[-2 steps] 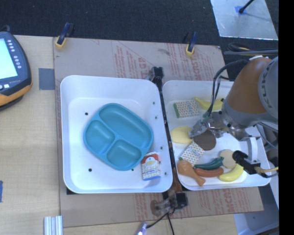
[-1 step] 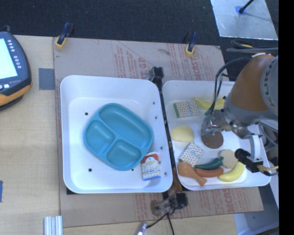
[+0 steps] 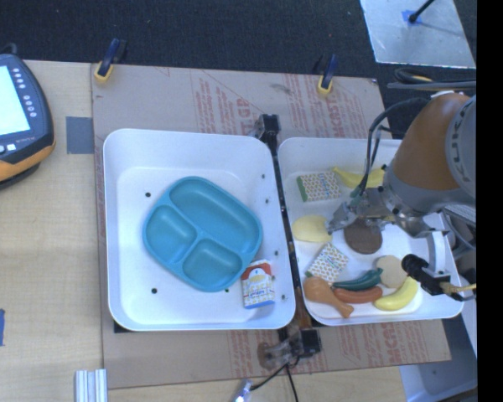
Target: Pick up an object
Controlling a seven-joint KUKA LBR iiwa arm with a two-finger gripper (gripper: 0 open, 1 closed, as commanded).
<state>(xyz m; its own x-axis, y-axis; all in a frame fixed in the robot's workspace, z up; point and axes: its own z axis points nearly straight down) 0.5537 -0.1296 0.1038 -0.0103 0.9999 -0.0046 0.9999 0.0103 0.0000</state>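
Note:
The right bin (image 3: 295,153) holds several toy foods. Among them are a green-checked packet (image 3: 318,185), a yellow piece (image 3: 308,228), a brown round piece (image 3: 363,240), a patterned packet (image 3: 328,262), a green pepper (image 3: 358,280), an orange drumstick (image 3: 324,295), a beige round piece (image 3: 391,270) and a banana (image 3: 399,296). My gripper (image 3: 360,216) hangs low in this bin, right above the far edge of the brown round piece. The wrist hides what lies under it. In the left bin (image 3: 115,224) lie a blue divided plate (image 3: 202,233) and a small carton (image 3: 257,285).
A black clamp (image 3: 269,127) sits at the far end of the wall shared by the two bins. A handheld pendant (image 3: 8,115) rests on the bench at far left. Blue-and-yellow clips (image 3: 107,60) pin the cardboard at the back edge.

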